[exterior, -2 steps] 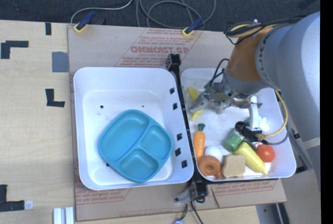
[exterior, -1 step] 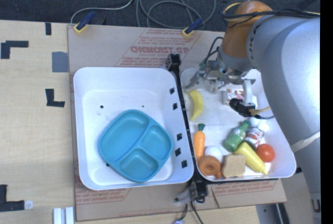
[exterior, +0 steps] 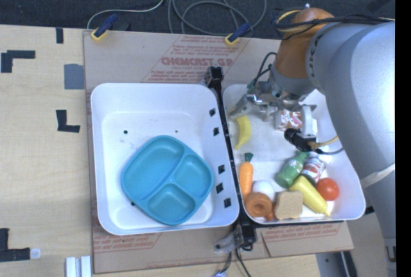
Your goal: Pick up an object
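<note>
Gripper [exterior: 270, 104]: metal, low over right bin's far end; grip state impossible to tell.
Banana [exterior: 243, 130]: curved, smooth yellow, just beside gripper.
Carrot [exterior: 245, 178]: tapered orange, near divider.
Left bin [exterior: 103, 108]: glossy white, holding blue compartment tray [exterior: 167, 179].

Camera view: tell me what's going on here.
A grey arm reaches in from the right, its pincer low over the back of the right bin, near a banana. Nothing can be seen held in it. Toy food lies at that bin's front: a carrot, a green bottle, a tomato. The left bin holds a blue tray.
</note>
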Motion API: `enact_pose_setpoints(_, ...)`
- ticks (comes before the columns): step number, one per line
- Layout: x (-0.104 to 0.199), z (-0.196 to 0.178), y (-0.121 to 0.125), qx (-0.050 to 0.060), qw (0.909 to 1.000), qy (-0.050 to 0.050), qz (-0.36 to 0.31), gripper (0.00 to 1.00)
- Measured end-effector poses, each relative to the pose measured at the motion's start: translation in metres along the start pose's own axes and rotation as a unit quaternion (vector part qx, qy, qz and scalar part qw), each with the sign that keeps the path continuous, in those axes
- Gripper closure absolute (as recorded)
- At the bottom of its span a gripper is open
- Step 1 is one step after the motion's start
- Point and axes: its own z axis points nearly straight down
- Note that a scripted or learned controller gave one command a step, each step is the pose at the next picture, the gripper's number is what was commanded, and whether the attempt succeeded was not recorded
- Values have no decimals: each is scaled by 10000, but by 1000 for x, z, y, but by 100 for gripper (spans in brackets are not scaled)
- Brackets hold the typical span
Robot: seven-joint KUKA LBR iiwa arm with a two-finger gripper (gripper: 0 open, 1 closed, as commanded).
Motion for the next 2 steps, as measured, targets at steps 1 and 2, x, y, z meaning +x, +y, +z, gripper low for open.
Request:
enact_pose_setpoints(1,3,0,0,5,10000,-5,4,0)
enact_pose_setpoints(2,-3,0,-3,-1,10000,0,1,0)
